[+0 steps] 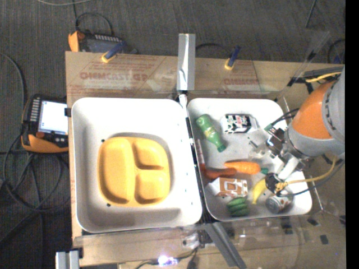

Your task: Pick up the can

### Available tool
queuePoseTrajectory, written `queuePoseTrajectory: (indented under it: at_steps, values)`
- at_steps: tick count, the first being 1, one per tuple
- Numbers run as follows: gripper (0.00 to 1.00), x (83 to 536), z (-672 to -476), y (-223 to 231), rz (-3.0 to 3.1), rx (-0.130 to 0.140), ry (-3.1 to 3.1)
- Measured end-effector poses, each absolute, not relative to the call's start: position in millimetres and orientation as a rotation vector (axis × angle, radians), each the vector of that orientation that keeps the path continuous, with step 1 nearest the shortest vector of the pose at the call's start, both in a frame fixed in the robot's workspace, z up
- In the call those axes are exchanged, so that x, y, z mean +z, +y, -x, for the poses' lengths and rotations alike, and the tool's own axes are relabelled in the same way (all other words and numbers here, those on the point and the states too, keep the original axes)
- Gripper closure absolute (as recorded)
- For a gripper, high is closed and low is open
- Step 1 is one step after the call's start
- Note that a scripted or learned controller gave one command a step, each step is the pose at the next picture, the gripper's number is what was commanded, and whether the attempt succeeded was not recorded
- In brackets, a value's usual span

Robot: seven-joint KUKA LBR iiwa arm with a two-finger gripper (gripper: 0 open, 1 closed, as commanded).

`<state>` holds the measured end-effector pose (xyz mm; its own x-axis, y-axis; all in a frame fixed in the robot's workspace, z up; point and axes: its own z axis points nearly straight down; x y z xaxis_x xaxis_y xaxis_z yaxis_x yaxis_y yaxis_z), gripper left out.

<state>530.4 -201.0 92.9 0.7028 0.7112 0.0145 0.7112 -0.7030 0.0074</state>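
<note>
Can [279, 204]: shiny metal cyl.

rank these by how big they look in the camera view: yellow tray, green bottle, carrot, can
1. yellow tray, by far the largest
2. green bottle
3. carrot, close to the bottle in length but thinner
4. can, smallest

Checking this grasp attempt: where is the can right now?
In the camera view, the can sits in the lower-right corner of the right bin, just right of the yellow banana.
</note>
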Motion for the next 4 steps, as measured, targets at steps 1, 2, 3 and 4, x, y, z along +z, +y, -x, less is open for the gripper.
queuePoseTrajectory:
  at_steps: [1, 2, 3, 4]
  values:
    - [0.00, 90, -580.3, -152, -2.681, 0.010, 1.616]
    - [0.00, 83, -626.0, -180, -2.933, -0.081, 1.236]
    - [1.00, 93, -629.3, -182, -2.916, -0.063, 1.223]
    - [0.00, 92, -627.0, -183, -2.921, -0.074, 1.222]
